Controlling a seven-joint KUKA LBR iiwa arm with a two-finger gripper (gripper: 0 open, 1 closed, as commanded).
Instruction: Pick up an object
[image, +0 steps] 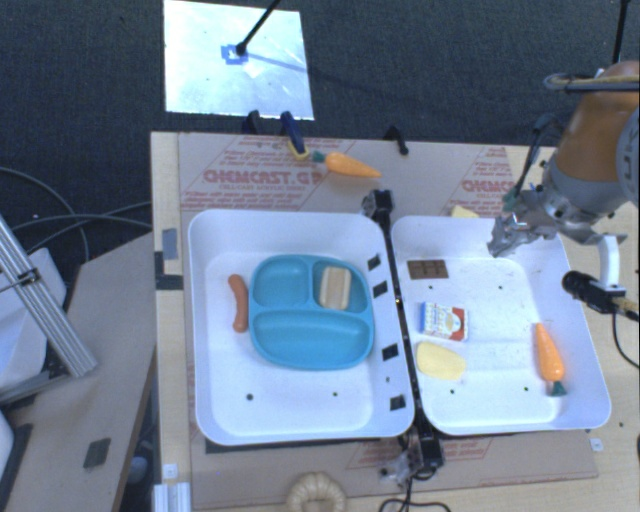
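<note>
Objects for picking are lying below and left of your end effector (503, 240), which is hovering over the right bin's (585, 330) upper right corner; you cannot tell how it is set. Nearest, to its left, a brown chocolate piece (427, 268) is lying flat. Further down, a small printed packet (442, 321) is sitting just above a yellow chip (440, 361). An orange carrot (547, 356) is resting down by the right wall. Far left, the left bin (215, 330) is carrying a blue divided plate (311, 310) and a sausage (239, 302). Another carrot (344, 165) is lying on the bench (230, 165).
</note>
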